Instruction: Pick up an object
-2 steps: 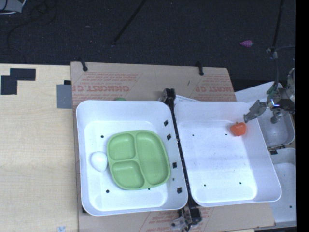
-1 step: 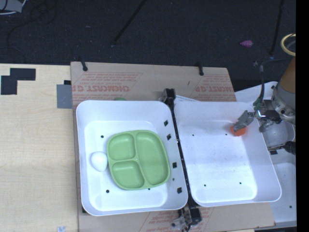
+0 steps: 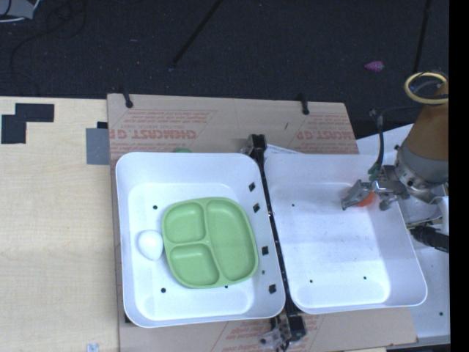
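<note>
White egg-shaped object (image 3: 150,244) is lying beside a green divided plate (image 3: 209,240) in the left bin (image 3: 132,182), well apart from the gripper (image 3: 364,196), which is hovering over the right bin (image 3: 399,284) clasping something small and orange-red (image 3: 364,202).

A green three-compartment plate (image 3: 209,241) is lying flat in the left bin (image 3: 139,169), toward its near side. A small white egg-shaped object (image 3: 150,244) is sitting just beside the plate's left edge, touching or nearly touching it.
</note>
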Available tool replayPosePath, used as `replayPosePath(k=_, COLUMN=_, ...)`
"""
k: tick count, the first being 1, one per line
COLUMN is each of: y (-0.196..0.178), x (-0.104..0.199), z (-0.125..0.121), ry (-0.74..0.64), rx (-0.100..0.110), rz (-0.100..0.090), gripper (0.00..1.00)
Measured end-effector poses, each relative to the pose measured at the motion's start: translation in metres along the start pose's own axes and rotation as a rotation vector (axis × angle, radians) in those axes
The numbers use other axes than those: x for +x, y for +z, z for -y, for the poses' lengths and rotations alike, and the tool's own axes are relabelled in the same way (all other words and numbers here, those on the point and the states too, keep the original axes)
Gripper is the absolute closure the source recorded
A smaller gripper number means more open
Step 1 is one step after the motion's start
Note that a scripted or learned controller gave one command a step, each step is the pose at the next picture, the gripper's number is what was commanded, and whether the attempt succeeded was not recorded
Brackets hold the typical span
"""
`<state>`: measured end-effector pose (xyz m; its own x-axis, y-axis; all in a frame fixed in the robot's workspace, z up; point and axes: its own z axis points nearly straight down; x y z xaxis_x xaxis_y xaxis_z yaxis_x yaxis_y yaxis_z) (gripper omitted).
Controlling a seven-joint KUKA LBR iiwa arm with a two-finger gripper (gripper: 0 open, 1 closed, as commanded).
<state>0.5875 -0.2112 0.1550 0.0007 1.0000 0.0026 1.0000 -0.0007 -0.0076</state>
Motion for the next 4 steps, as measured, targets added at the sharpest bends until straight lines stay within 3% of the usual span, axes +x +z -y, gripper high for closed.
replayPosePath(k=1, y=0.053, x=0.01, z=0.005, ry=0.002, rx=-0.001, rz=0.0, gripper=0.0)
replayPosePath(k=2, y=0.04, x=0.009, z=0.004, ry=0.004, rx=-0.004, rz=0.001, gripper=1.0)
replayPosePath(k=4, y=-0.085, x=0.01, z=0.0, ry=-0.002, rx=-0.011, rz=0.004, gripper=1.0)
